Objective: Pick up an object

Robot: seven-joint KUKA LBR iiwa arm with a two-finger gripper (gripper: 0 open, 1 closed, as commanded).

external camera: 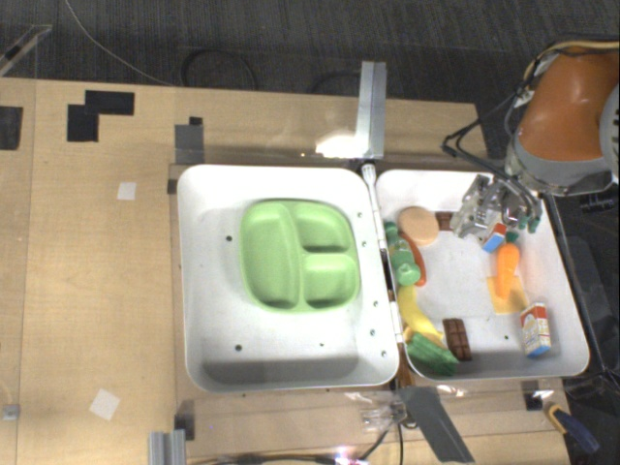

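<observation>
You are in the approach step: the gripper (487,213) hangs over the upper part of the right bin (572,342), and nothing shows between its fingers. Whether they stand wide or narrow, you cannot tell from this slant.

Take the gripper as your landmark. The tan bread-like round (419,225) lies just to its left, and the orange carrot-like piece (505,274) lies just below it, with a small blue-and-red item (495,239) nearly under the tip. Farther down sit the small carton (535,328), the chocolate bar (456,338), and the yellow banana (415,315) by the dividing wall. The green divided plate (296,254) fills the left bin (203,356).

I judge your next move needs one chosen target, fingers centred over it, then a straight descent.
</observation>
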